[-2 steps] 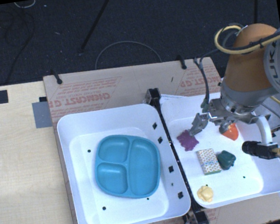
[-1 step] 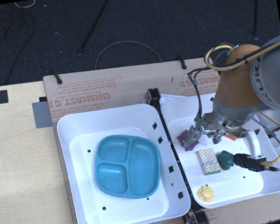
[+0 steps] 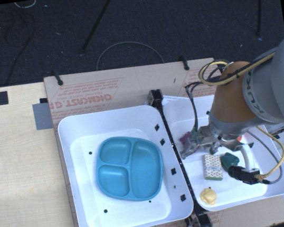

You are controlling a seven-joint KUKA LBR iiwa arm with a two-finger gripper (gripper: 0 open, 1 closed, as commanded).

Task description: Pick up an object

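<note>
Seemingly, no object has yet been lifted: nothing can be seen clamped in the gripper point(image 3: 206, 144), which is lowered into the right bin point(image 3: 281, 185) beneath the grey arm point(image 3: 266, 90) and its orange band point(image 3: 230, 99). Whether the gripper is spread or closed cannot be told, since the wrist hides most of it. Just below the gripper a small speckled white packet point(image 3: 212, 167) is seen lying on the bin floor, with a dark green object point(image 3: 228, 160) just beside it and a yellow object point(image 3: 208, 196) further below, near the bin's front wall. A small pinkish item point(image 3: 186, 138) sits close beside the gripper, its kind too blurred to name. Well apart, across the divider, a blue divided plate point(image 3: 129, 167) is held by the left bin point(image 3: 80, 126). The grasp and the lift are judged to remain undone.
</note>
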